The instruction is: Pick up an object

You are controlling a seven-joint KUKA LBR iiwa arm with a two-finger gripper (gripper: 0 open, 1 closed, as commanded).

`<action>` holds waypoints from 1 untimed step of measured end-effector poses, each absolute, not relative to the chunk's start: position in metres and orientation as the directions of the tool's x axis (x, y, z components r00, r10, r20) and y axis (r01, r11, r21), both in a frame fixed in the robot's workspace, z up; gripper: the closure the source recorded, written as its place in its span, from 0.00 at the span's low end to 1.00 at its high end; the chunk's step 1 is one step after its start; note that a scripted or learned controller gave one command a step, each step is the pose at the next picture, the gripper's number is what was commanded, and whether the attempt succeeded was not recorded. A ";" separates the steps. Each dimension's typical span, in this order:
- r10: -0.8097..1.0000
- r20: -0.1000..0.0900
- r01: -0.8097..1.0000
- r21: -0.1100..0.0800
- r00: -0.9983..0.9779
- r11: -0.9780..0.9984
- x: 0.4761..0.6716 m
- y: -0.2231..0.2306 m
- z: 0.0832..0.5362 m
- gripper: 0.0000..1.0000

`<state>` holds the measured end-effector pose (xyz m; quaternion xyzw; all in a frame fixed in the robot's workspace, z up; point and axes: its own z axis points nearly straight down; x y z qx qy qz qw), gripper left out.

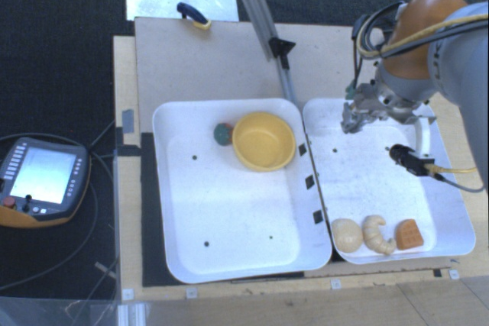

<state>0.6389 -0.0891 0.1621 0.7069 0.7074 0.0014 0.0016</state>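
My gripper (pixel 356 118) hangs over the back left part of the right bin (pixel 367 179), below the arm's orange band. No object lies under it. Three objects sit in a row along that bin's front edge: a cream rounded piece (pixel 347 234), a pale croissant-shaped piece (pixel 377 234) and a small orange block (pixel 409 234). In the left bin (pixel 229 233), a yellow bowl (pixel 263 141) stands at the back right with a small dark green ball (pixel 222 133) touching its left side.
A black fitting with a yellow cable (pixel 409 159) hangs from the arm over the right bin's right half. A metal pole (pixel 256 0) slants down to the bins' back edge. A teach pendant (pixel 42 179) lies on the floor at left.
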 end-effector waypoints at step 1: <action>1.000 0.000 1.000 0.003 -0.001 0.001 0.644 -0.084 0.206 1.00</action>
